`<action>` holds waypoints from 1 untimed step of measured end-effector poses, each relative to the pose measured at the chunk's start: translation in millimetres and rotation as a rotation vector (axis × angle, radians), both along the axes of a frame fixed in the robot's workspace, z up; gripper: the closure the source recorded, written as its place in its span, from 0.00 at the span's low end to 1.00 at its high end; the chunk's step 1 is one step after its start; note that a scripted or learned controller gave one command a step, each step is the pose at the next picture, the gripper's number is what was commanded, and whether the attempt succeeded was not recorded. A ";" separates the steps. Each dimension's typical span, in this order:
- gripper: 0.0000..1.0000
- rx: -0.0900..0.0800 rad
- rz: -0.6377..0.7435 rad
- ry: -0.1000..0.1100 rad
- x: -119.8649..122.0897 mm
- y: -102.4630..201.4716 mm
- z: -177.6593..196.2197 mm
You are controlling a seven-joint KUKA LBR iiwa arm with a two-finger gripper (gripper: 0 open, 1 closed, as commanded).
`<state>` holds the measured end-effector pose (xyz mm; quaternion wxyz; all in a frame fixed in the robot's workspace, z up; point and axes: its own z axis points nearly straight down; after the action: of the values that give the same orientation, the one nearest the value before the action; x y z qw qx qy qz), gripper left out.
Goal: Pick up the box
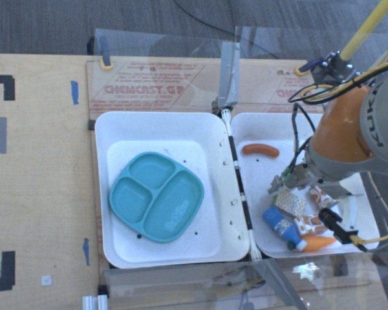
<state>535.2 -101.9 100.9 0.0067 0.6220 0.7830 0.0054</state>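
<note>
Looming over everything else is the arm (339, 137), its orange band and grey wrist hanging above the right bin (265, 134) and covering much of it. The claw (286, 185) sits low at the end of the wrist. Whether it is wide or narrow cannot be told from this angle, because the wrist body blocks the view.

Just below the claw, and seemingly touching it or nearly so, lies what I take to be the box (291, 203), a pale, patterned pack lying flat. It sits in a tight cluster. A blue bottle (279, 222) lies just beyond the box on the far side from the claw. An orange carrot (318, 242) lies further off in the same direction, towards the arm's side. A small red-and-white item (321, 197) lies beside the claw, under the wrist. A sausage (260, 150) lies apart on the claw's other side. The teal plate (156, 196) is well away in the left bin (103, 173).

The crowding is the main risk. A descent slightly off centre could pinch the bottle instead of the box, or catch both. A flat box may offer no edge to grip, so the claw could close on air or push the box sideways into its neighbours. The loose cables (310, 92) by the wrist might also snag.
</note>
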 end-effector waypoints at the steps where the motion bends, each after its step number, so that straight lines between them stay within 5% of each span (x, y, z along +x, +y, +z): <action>1: 1.00 -0.003 0.119 0.013 14.5 25.8 137.5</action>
<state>549.6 -76.1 238.4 0.0022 0.5745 0.8185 0.0008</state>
